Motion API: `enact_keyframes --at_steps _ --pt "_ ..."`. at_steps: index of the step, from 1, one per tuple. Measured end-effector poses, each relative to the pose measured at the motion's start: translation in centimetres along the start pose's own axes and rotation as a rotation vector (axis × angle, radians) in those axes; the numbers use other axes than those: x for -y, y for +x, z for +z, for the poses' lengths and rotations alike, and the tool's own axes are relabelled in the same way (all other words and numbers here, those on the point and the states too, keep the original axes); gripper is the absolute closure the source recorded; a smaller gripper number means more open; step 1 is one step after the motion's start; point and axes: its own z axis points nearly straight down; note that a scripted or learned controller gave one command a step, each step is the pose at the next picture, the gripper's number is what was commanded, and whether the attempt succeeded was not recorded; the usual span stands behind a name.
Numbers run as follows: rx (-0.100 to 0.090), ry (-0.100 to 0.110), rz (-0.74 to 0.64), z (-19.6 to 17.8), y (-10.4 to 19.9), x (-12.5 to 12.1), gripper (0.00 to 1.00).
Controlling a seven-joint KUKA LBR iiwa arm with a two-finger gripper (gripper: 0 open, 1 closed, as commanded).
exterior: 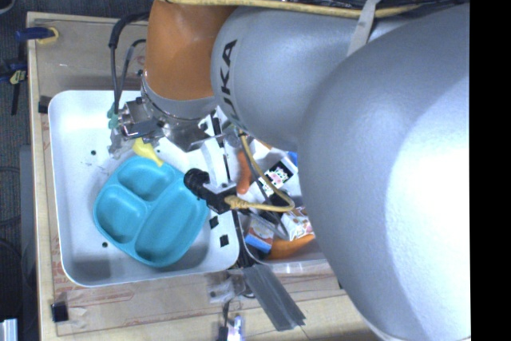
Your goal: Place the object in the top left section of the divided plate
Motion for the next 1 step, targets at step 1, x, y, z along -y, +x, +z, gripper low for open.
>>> enact_keyframes --at_steps 1 --pt "0.0 0.0 0.001 -0.01 -0.06 -0.01 0.0"
